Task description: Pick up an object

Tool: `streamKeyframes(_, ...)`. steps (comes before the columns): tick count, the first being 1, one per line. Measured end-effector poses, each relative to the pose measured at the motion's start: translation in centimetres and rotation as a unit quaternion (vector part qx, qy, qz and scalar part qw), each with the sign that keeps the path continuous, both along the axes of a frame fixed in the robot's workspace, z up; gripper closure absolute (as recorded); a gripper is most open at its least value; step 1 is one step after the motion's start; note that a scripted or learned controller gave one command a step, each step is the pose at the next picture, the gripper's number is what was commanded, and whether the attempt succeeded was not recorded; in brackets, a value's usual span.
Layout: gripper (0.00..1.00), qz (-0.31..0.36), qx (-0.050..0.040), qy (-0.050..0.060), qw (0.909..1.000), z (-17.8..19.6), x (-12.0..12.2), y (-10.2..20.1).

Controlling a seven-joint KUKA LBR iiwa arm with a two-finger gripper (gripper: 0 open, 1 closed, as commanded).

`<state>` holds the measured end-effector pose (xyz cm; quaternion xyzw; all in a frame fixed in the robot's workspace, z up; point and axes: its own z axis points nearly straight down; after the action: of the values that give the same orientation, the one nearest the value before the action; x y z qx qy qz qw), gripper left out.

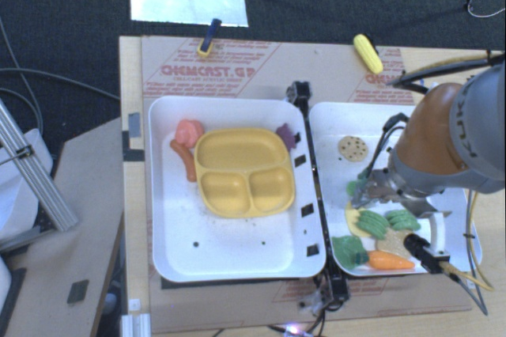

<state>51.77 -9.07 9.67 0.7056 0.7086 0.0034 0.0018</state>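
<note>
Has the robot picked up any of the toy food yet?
Done: the arm has reached over the right bin. In hand: nothing I can see; its wrist hangs over the green pieces, hiding the jaws. Left: grabbing one and lifting it. The cookie and carrot lie in the bin.

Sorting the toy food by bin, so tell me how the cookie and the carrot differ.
The cookie is round, flat and tan with dark specks; the carrot is long, tapered and orange. The cookie lies alone near the far side of the right bin; the carrot lies at the near edge, beside green pieces. Both sit in the right bin, neither in the end effector.
</note>
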Motion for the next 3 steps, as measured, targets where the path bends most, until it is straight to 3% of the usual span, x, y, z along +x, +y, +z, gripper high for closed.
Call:
streamKeyframes(1,1.0,0.004,-0.0011,-0.006,1.0,9.5,11.4,4.6)
streamKeyframes(2,1.0,-0.003,-0.0018,0.005,1.0,2.9,10.9,0.0)
streamKeyframes(3,1.0,-0.003,-0.0007,0.0,1.0,-0.9,4.1,-1.3)
